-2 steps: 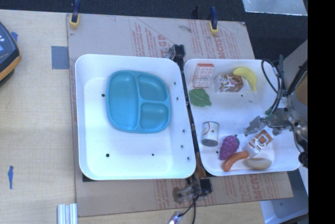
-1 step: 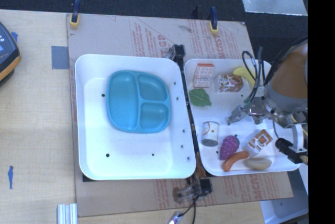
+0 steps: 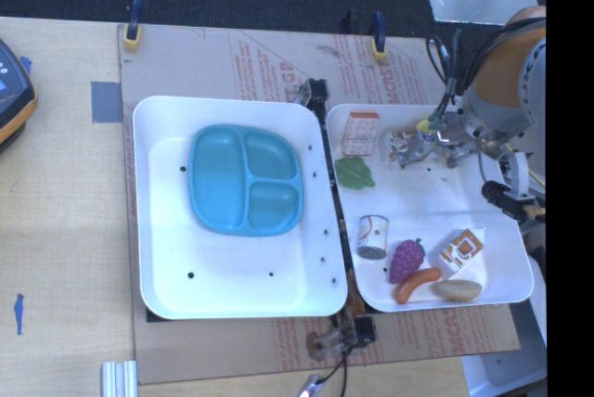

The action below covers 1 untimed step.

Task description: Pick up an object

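Over the far part of the right bin (image 3: 520, 288), we see the claw (image 3: 416, 147) low above the white floor, reached in from the right on the grey arm (image 3: 506, 75) with its orange band. Whether its fingers are apart or together we cannot tell, as the metal parts blur into one small cluster there, and we see no object between them.

Just to the claw's left lies a small flat card or packet (image 3: 360, 133) with red print, close to the bin's far-left corner. Below that, a green leaf-shaped toy (image 3: 354, 172) rests against the left wall of the bin. Toward the near side we find a small can (image 3: 372, 236) lying tilted, a purple bunch of grapes (image 3: 406, 260) just beside it, and an orange sausage (image 3: 417, 284) touching the grapes at their lower end. A small orange-and-white carton (image 3: 461, 251) sits to the right of the grapes, and a tan bread-like piece (image 3: 458, 289) lies just below the carton, near the sausage's tip.

We see a light blue divided plate (image 3: 246, 179) with three compartments in the left bin (image 3: 162, 284), set toward its far side. Both bins rest on a cardboard sheet (image 3: 269, 61) clamped to the wooden counter (image 3: 56, 247).
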Motion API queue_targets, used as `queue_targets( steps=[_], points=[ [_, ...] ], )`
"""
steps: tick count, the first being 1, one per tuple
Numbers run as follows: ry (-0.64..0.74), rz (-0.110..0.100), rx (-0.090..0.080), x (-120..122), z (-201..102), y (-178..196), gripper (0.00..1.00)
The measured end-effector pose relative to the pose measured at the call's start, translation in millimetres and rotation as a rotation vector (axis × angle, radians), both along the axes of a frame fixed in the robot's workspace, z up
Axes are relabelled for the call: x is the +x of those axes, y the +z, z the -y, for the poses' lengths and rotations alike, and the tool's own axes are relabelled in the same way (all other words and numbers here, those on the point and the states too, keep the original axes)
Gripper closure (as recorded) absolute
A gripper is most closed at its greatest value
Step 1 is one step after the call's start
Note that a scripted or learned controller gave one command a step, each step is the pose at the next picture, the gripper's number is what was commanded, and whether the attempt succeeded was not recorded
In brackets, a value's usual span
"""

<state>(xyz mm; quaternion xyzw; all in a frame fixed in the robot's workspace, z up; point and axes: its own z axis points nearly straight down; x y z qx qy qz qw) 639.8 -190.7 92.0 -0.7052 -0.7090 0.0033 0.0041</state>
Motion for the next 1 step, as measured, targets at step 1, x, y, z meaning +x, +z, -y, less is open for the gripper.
queue_targets(
  steps=[1],
  points=[
    [-0.001,0.01,-0.002,17.1,21.2,74.6,0.0]
  ],
)
